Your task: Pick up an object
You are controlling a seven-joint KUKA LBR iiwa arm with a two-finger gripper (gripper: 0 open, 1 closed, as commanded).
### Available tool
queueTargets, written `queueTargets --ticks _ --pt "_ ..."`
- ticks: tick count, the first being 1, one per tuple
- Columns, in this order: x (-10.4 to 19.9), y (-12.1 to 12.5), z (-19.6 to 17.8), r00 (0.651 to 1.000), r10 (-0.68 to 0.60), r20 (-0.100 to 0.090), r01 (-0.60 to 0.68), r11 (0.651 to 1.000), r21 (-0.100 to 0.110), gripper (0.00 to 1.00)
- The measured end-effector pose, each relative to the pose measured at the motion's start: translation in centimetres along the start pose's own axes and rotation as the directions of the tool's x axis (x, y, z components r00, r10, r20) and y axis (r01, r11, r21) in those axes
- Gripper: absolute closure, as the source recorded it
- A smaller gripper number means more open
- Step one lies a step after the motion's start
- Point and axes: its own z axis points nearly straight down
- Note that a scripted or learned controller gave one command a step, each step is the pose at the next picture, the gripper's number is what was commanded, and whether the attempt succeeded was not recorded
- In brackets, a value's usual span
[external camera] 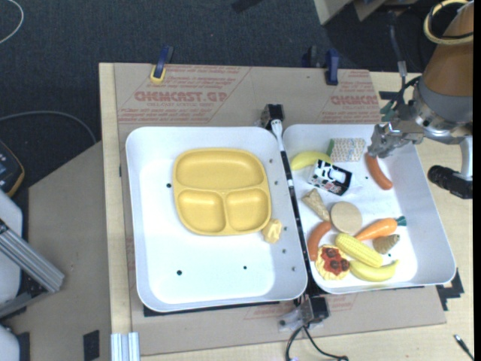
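The left shallow white bin [150,262] is holding a yellow three-compartment plastic tray [222,190]. The right white bin [428,224] is holding toy foods. The pincer [378,145], jaw state indeterminable, is hovering just above a red toy sausage [379,173] at upper right. The worktop board [225,96] is reading "CHEMCAST".

A brown board [225,89] printed with red lettering lies under two white bins, the left bin [150,201] and the right bin [428,216], set side by side and touching along a black seam. Clamps grip the board's far edge, a yellow one [158,70] at the left and a blue one [331,65] further right, while dark carpet [113,13] spreads beyond, with a thin white cable [15,13] looping at the upper left
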Motion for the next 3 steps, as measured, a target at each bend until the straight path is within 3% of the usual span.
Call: queueTargets --ticks 1,3 --pt "0.0 0.1 -2.1 1.000 0.000 0.000 0.000 1.000 0.002 1.00" --pt "6.6 -8.1 -2.0 1.000 -0.001 -0.005 0.001 1.000 0.012 1.00"
